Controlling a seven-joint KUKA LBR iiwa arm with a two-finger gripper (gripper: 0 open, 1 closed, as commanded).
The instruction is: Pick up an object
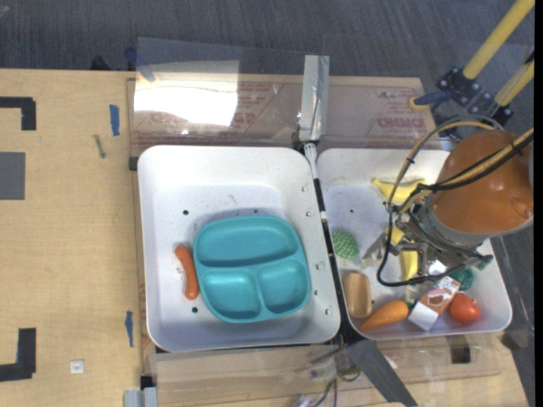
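Observation:
My arm's orange band (484, 185) hangs over the right bin (352, 176), and the gripper (407, 257) reaches down into the middle of it among cables. Right below the gripper lies a small yellow piece (409, 266); I cannot see whether it is held. Around it lie a green ball-like item (344, 244), a yellow banana (392, 192) partly hidden by the arm, a tan bread roll (357, 293), an orange carrot (386, 314), a small red and white carton (434, 301) and a red tomato (464, 309).
The left bin (212, 176) holds a teal divided plate (252, 265) with an orange sausage (187, 271) beside its left edge. A clear upright divider (312, 100) stands behind the seam between the bins. Yellow rods (501, 32) cross the top right.

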